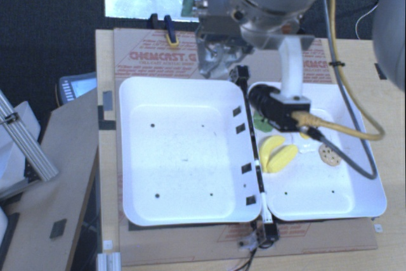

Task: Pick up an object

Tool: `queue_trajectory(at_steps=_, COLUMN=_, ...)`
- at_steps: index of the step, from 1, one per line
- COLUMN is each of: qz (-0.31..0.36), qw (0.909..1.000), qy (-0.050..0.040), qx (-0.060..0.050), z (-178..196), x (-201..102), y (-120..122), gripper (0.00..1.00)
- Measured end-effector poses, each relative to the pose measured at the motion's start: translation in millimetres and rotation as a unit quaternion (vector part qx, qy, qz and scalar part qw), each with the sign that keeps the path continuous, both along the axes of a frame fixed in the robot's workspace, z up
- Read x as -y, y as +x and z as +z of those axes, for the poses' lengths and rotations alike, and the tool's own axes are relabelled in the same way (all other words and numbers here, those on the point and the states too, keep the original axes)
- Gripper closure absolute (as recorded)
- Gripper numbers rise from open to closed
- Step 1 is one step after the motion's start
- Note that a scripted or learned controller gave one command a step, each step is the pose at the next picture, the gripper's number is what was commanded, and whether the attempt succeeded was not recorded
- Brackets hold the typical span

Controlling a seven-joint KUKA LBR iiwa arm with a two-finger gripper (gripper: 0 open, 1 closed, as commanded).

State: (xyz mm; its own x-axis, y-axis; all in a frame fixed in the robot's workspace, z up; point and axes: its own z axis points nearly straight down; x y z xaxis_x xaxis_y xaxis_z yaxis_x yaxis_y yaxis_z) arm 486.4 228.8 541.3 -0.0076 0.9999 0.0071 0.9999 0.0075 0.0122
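Gripper [221, 66] hangs over the far left corner of the right bin [317, 200]; whether its grip is released or clenched cannot be told. Likely target is the yellow piece [278, 154], lying in that bin close to its left wall, long axis slanting from the wall toward the bin's far right. Best approach: centre above it, close across the short width, and keep off the wall and the cookie [328, 154].
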Motion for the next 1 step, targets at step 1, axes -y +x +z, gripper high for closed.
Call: queue_trajectory(at_steps=1, qz=-0.001, qw=1.0, qy=-0.0029, qx=-0.005, z=-6.2, x=2.0, y=0.0, gripper=0.0)
